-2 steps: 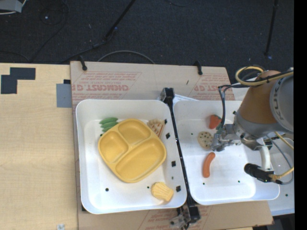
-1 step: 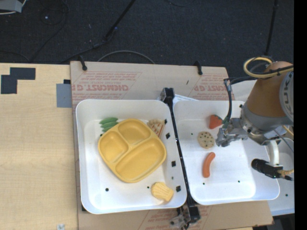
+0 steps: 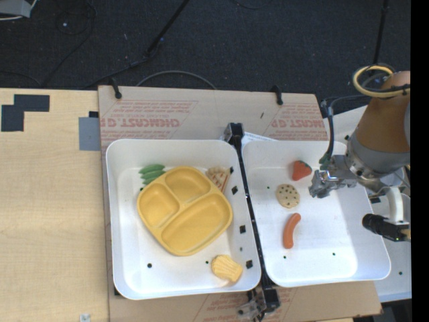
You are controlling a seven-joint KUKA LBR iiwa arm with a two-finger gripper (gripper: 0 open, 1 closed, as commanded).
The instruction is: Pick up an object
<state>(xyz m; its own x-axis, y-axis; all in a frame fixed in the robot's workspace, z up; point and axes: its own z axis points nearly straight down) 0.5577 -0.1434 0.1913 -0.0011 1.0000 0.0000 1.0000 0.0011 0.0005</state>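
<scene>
The fingers (image 3: 318, 184) hung low over the right bin (image 3: 348, 263), reaching in from its right side under the grey arm (image 3: 379, 139) with its orange band. From where I stood I could not tell whether they were apart or together; they were a small metallic blur and nothing showed between them.

Taking those fingers as the mark, three small things lay in that bin. One red-orange piece with a green top (image 3: 301, 170), like a strawberry or pepper, sat just beside them, toward the bin divider and a little farther back. One round speckled cookie (image 3: 288, 195) lay near them, on the same side but slightly nearer the front. One orange-red sausage (image 3: 291, 230) lay farther toward the front of the bin, clear of the fingers and apart from the cookie. None of the three touched the fingers, as far as I could see.

Well away from the fingers, across the black divider (image 3: 244, 206), the left bin (image 3: 124, 247) held one yellow compartment plate (image 3: 184, 210), tilted on its diagonal. One green leafy piece (image 3: 151, 172) peeked out at the plate's far left corner. One tan ridged piece (image 3: 218, 176) sat at its far right corner, and one yellow ridged piece (image 3: 226, 268) lay just off its near edge.

There were two white bins in all, resting on cardboard (image 3: 174, 116) laid over the wooden desk (image 3: 50, 213).
</scene>
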